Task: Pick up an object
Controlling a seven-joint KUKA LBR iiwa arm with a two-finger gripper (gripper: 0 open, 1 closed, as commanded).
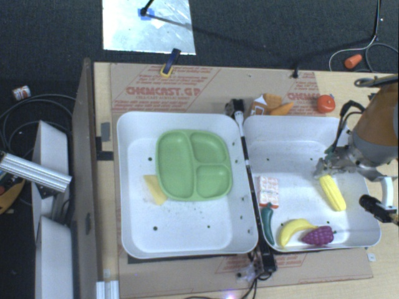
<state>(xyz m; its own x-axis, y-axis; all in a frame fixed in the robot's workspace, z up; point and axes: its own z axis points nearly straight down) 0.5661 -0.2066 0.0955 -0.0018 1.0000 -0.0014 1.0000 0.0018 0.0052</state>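
In the right bin (293, 136) lie a yellow corn cob (332, 192), a yellow banana (293, 230), a purple grape bunch (318, 235), a small red-and-white packet (269, 188) and a dark green-and-red piece (267, 220) by the left wall. The gripper (326, 167) hangs low at the right side of this bin, just above the upper end of the corn cob. Nothing shows between its fingers.
The left bin (134, 229) holds a green divided plate (193, 165) and a yellow wedge (154, 189) at the plate's left edge. Behind the bins on the board lie orange toys (274, 106) and an orange ball (325, 103). The arm's body (380, 126) overhangs the right bin's right edge.
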